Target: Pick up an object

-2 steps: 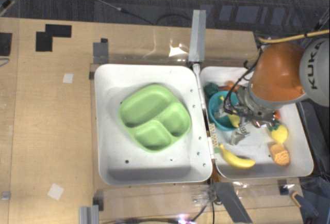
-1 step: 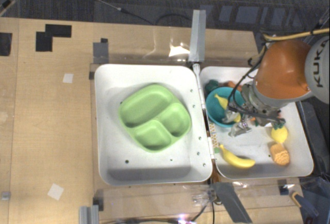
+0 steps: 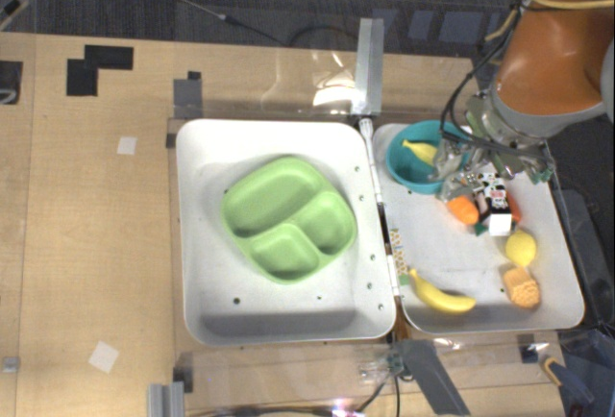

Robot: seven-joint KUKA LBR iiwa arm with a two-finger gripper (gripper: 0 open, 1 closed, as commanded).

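We're hovering the two-finger gripper [image 3: 473, 177] over a cluttered spot in the shallow white right-hand bin [image 3: 567, 305], so we're risking a jam: the small orange round fruit [image 3: 463, 208] is sitting just at 6 o'clock of it, the teal plastic bowl [image 3: 413, 157] crowding in at 9. The arm's reaching in from 2 o'clock, wrist pointing down. Can't tell how the gripper's set.

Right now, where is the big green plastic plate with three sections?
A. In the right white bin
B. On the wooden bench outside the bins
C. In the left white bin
C: the green sectioned plastic plate lies inside the left white bin, while the toy food sits in the right white bin.
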